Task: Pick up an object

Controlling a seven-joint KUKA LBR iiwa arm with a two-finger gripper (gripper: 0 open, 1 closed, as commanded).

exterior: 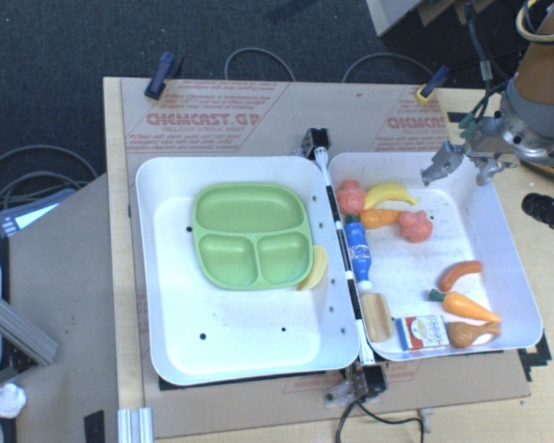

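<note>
Over the far rim of the right bin [499, 220] hangs the gripper [462, 164], fingers spread apart with nothing between them; wrist sits above the bin's top-right corner, well clear of the contents.

No single target named, so any item counts; candidates all lie in the right bin: yellow banana [390, 194], pink ball [351, 197] and orange piece [379, 218] bunched at the far left; second pink lump [415, 226] just beside them; blue-white bottle [356, 251] along the divider; sausage [460, 272], carrot [466, 308] and small carton [421, 331] nearer the front; a tan bread-like item [376, 316] by the divider.

Left bin [166, 340] holds a green divided tray [252, 234] with a pale yellow piece [316, 269] touching its right edge.

Risks, judged from layout: far-left cluster is tight, so a descent there may straddle two items or shove one aside; round pink toys likely squirt out of a pinch; bottle hugs the wall, a finger could land on the rim; carrot and carton touch, so a grab might snag both or neither.
</note>
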